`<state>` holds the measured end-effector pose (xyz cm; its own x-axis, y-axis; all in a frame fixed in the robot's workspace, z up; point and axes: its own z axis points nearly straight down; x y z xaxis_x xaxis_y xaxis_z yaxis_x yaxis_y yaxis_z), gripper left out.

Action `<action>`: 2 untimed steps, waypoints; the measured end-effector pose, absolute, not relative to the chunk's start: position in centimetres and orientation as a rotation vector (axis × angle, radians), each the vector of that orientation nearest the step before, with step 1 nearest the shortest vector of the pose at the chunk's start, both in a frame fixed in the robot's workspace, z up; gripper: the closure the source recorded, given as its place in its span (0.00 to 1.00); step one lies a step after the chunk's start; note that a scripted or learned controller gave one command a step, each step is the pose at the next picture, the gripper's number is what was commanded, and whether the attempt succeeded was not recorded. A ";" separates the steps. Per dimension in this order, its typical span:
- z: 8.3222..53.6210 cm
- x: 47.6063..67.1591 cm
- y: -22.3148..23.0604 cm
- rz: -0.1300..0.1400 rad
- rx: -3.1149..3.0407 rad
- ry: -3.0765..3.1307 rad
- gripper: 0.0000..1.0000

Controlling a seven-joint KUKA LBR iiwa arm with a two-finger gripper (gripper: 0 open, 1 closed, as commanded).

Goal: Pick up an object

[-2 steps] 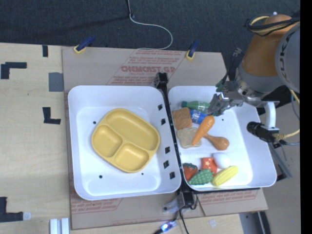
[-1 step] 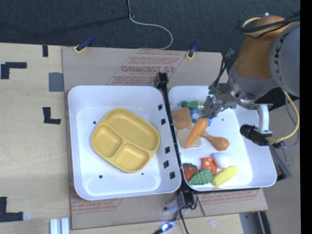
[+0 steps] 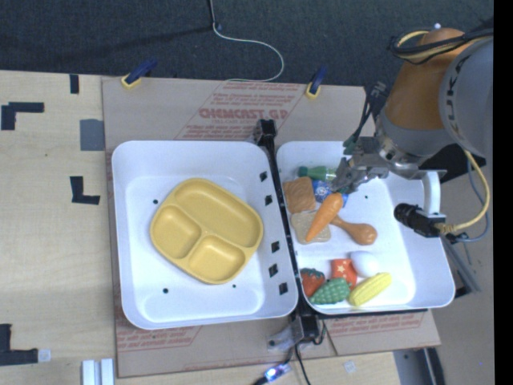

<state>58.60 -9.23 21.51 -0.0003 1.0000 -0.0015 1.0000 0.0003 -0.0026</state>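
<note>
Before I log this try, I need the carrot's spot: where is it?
The carrot lies in the right bin, toward its left wall, slanting across the bread slice and beside the drumstick, just below the tool.

Both my bins are plain white, the left bin [image 3: 132,215] and the right bin [image 3: 417,263] alike. The divided plate [image 3: 206,229] is a soft butter yellow. On the other side there's an orange toy carrot [image 3: 324,215], a tan bread slice [image 3: 300,195], a yellow corn cob [image 3: 369,289], a white egg [image 3: 364,263] and something green and leafy [image 3: 331,293]. My arm [image 3: 437,87] is grey with an orange band. The surface [image 3: 48,175] is pale wood with dark grey marks, and the cardboard [image 3: 232,111] has red print.
</note>
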 end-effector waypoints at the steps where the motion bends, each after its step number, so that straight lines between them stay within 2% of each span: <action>1: 23.5 58.1 -8.8 0.000 -2.219 -2.223 1.00; 2: 23.4 58.1 -8.8 0.001 -2.219 -2.222 1.00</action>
<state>58.13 -8.77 23.38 -0.0017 1.0000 0.0003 1.0000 0.0017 -0.0015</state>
